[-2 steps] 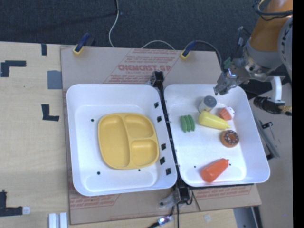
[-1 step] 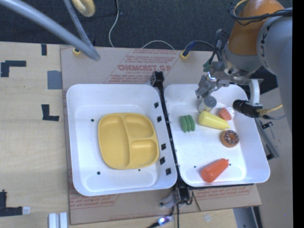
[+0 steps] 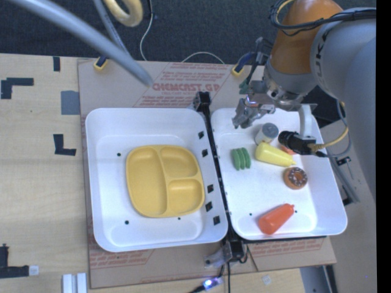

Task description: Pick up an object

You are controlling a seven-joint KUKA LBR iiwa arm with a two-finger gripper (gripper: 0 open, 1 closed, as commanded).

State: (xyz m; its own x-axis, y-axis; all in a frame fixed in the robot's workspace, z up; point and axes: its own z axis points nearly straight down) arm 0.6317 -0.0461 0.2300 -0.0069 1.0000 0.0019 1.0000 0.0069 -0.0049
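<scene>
No object has been lifted yet, as far as this view shows: everything loose lies on the floor of the right bin (image 3: 330, 224). There are five candidates. A small green ridged piece (image 3: 241, 158) sits near the left wall. A yellow cone-shaped piece (image 3: 273, 155) lies just to its right, pointing toward a round brown doughnut-like piece (image 3: 295, 177). An orange carrot-like piece (image 3: 275, 218) lies toward the front edge, well apart from the rest. A small grey round piece (image 3: 269, 130) sits at the back, just above the yellow one.

The gripper (image 3: 244, 116) hangs over the back left part of that bin, near the grey piece and above the green one. Nothing can be seen between its jaws, and whether they are spread or closed cannot be told from this angle. It looks raised above the bin floor rather than touching anything, though its height is hard to judge.

So the task seems to be at its start: picking a target, lowering, closing and lifting all remain.

The left bin (image 3: 98, 163) holds a yellow divided plate (image 3: 164, 180), well away from the arm.
</scene>
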